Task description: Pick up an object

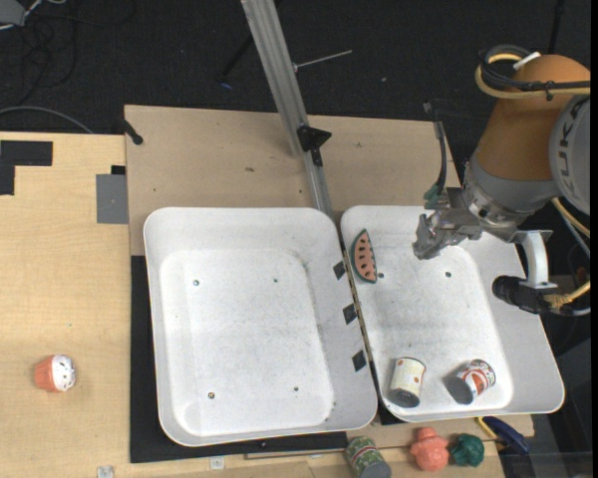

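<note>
White right bin [518,297] holds three items, per my remote view. Gripper [431,239] sits over the bin's upper-middle area, arm entering from the right, orange band above the wrist. Fingers: can't tell whether spread or pressed together; the gripper reads as one dark-grey mass from this angle. Nothing visible between them.

Watermelon-slice toy [364,256]: lies at the bin's upper-left edge, against the wall by the divider, left of the gripper, apart from it. Not touching.

White cup [408,380]: on its side nr the bin's lower edge, well below the gripper. Red-white can [470,379]: also on its side, just right of the cup, not touching it.

Left bin [169,267]: white, adjacent to the right bin.

Off-bin: small red-white ball [55,373] on the wood bench at far left.
</note>
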You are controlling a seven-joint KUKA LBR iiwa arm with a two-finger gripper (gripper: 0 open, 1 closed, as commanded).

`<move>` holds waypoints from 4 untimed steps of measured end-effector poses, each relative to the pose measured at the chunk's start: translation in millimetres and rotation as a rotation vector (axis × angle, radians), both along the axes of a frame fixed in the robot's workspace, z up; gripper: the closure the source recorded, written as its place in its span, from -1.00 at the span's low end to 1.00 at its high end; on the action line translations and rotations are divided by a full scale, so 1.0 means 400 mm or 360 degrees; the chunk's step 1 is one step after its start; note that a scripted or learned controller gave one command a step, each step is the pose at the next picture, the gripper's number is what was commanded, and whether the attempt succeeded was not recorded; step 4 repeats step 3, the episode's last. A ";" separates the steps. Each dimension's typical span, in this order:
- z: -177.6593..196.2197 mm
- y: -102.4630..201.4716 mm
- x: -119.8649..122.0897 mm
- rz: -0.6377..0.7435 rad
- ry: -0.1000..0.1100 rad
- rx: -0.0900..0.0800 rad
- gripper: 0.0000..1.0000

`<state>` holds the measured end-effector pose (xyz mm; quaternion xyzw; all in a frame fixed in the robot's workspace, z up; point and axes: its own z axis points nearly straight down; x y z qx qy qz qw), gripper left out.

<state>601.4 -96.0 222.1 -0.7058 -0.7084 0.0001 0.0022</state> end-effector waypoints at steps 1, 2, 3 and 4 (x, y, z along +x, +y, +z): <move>-0.023 0.140 -0.020 0.0001 0.0004 0.0000 1.00; -0.009 0.255 -0.021 0.0000 -0.0002 -0.0002 1.00; 0.000 0.361 -0.036 0.0001 0.0000 -0.0002 1.00; 0.000 0.361 -0.036 0.0001 0.0000 -0.0002 1.00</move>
